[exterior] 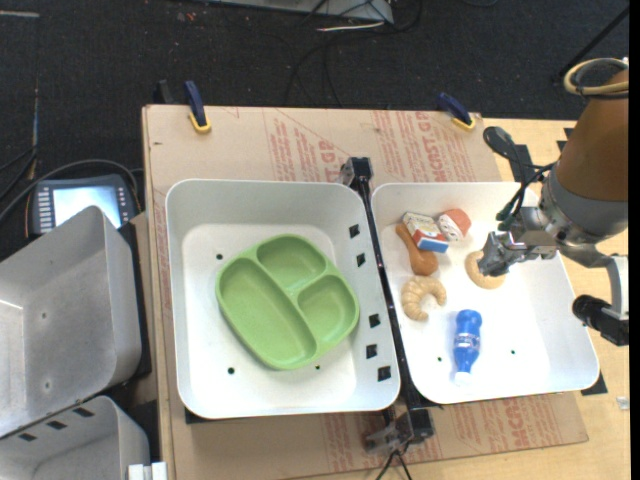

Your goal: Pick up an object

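Cardboard-covered tabletop [260, 138], two white bins, and the claw [494, 261] sits low over a tan round piece [484, 272] at right of frame, grip state unclear, so closing and lifting come next.

The arm [600, 173] is seen as a thick rounded body, finished in grey below and banded in orange-brown above the wrist. A pale cable is looped over its top. The gripper [497, 258] is built of dark grey and black metal parts, and thin black cables are run along the wrist assembly.
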Controlling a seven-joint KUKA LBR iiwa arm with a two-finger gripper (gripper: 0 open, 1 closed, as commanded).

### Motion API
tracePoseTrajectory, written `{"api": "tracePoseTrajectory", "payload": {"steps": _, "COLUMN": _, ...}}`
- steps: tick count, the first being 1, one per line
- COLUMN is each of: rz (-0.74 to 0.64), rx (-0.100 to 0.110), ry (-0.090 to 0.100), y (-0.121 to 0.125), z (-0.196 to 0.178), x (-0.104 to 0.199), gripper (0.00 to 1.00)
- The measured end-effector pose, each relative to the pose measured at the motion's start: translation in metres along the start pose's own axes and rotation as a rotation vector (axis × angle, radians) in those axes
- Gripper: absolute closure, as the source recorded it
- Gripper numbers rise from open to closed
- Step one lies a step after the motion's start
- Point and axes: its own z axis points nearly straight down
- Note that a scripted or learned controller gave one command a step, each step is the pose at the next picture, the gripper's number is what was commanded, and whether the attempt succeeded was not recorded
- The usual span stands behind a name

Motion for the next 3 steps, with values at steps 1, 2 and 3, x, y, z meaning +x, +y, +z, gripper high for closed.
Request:
{"api": "tracePoseTrajectory", "payload": {"steps": 1, "rz": -0.003, "rx": -0.001, "ry": 0.001, "y": -0.004, "z": -0.006, "x": 0.058, "gripper": 1.00}}
{"api": "tracePoseTrajectory", "payload": {"steps": 2, "rz": -0.001, "rx": 0.001, "ry": 0.000, "y": -0.009, "z": 0.009, "x": 0.107, "gripper": 1.00}}
{"api": "tracePoseTrajectory", "payload": {"steps": 3, "rz": -0.003, "rx": 0.000, "ry": 0.001, "y": -0.011, "z": 0.009, "x": 0.172, "gripper": 1.00}}
